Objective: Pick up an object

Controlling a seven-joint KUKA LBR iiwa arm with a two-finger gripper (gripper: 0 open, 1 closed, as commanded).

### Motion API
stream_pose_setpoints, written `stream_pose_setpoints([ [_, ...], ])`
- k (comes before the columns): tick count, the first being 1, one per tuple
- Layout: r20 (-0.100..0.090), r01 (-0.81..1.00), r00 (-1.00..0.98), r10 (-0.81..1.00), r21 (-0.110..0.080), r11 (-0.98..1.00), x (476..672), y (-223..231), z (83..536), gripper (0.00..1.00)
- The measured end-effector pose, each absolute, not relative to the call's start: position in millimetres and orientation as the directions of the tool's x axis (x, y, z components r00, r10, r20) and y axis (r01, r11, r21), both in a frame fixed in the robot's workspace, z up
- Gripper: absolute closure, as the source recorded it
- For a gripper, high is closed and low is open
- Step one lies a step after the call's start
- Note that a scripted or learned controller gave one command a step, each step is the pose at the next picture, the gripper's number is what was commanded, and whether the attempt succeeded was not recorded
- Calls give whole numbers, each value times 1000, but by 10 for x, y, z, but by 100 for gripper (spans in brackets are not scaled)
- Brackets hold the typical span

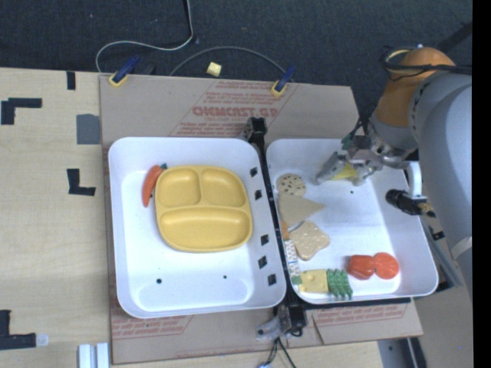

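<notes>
Several small toy foods lie in the right bin [399, 240], and any of them can serve as the thing to pick up. The gripper [347, 169] is over the far part of this bin, beyond the round cookie [290, 183], and something yellow [349, 172] shows just at its tips; whether this piece is really between them, or whether the gripper is spread or closed, I cannot tell. The foods look like light hollow plastic, stiff and smooth, so I judge they could slip from a weak pinch but would not break. The flat pieces near the cookie, a pale wedge [299, 207] and a tan slice of bread [311, 240], lie low and partly overlap, so they give little edge to take. The red tomato [374, 266], at the near end well apart from the cookie, is rounder and stands free, probably the easiest to hold across its middle. The yellow and green piece [324, 282] lies close to the bin's near wall, which may hinder the approach. In the left bin [126, 259] a yellow divided plate [203, 208] rests with an orange carrot [150, 184] just beside it, far from the cookie.
</notes>
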State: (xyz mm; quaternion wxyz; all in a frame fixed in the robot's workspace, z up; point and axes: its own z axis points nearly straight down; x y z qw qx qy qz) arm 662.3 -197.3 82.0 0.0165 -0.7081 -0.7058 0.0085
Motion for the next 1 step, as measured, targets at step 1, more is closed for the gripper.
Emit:
stream_pose_setpoints([
  [1, 15, 999, 2, 1000, -35, -2, 6629, -2060, 819, 0],
])
